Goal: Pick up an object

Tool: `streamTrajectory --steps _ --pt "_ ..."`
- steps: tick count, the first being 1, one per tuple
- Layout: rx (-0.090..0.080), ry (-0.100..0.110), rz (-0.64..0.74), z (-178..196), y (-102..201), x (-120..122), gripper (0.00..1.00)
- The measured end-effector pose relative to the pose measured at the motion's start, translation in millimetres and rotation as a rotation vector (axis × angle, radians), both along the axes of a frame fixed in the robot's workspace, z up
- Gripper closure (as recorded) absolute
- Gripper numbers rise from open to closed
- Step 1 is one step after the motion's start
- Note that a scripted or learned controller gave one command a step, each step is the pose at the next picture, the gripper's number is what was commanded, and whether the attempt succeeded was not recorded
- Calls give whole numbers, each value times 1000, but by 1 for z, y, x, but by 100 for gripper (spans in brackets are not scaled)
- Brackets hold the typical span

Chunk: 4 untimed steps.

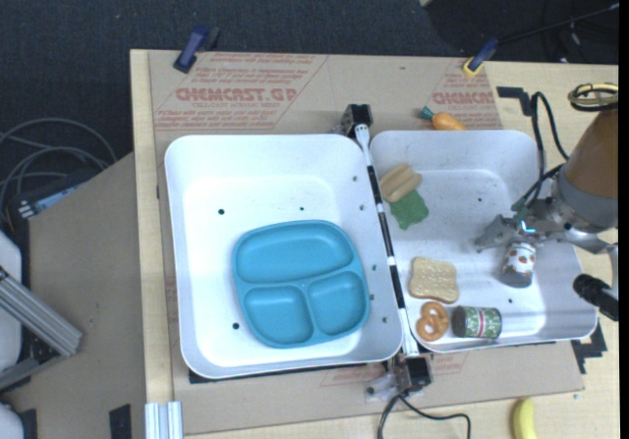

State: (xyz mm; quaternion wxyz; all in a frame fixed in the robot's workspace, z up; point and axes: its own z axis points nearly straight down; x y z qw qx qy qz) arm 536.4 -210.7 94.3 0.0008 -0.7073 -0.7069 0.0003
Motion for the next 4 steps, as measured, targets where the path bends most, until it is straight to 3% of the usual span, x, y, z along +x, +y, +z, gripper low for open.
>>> streamTrajectory --steps 1,2,3,4 --pt "3 2 1 -10 -6 -44 0" --pt "0 -3 -1 1 -7 -43 100" --pt "0 -5 4 58 46 17 100" --pt "1 -3 3 90 142 38 100"
